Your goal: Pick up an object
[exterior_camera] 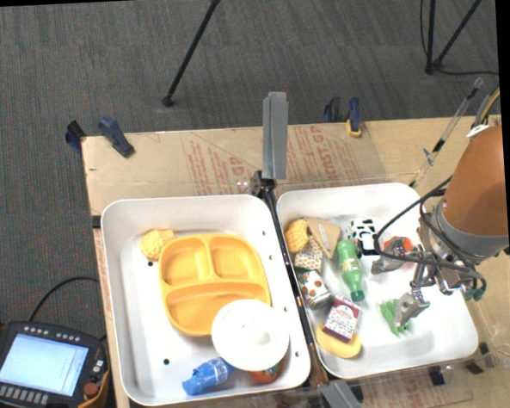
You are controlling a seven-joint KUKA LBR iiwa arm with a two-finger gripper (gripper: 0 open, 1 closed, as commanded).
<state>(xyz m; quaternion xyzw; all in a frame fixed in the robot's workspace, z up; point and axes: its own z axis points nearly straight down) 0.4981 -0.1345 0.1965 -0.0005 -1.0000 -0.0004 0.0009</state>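
Observation:
My gripper [411, 302] hangs low in the right bin [453, 338], right over a small green toy [391, 316] near the bin's front right. It looks to be touching the toy or just above it. To the left lie a green bottle [350, 267], a pink packet [340, 319] resting on a yellow piece [343, 346], and a small printed can [314, 287]. Further back are a yellow knobbly item [296, 234], a tan wedge [327, 233] and a black-and-white object [363, 231]. A red-orange item [395, 244] sits partly under the wrist.
The left bin [129, 336] holds a yellow divided plate [209, 275], a white round lid [250, 333], a blue object [205, 376], a red item [264, 376] and a yellow knobbly piece [156, 242]. A grey post [275, 141] stands behind the divider between the bins.

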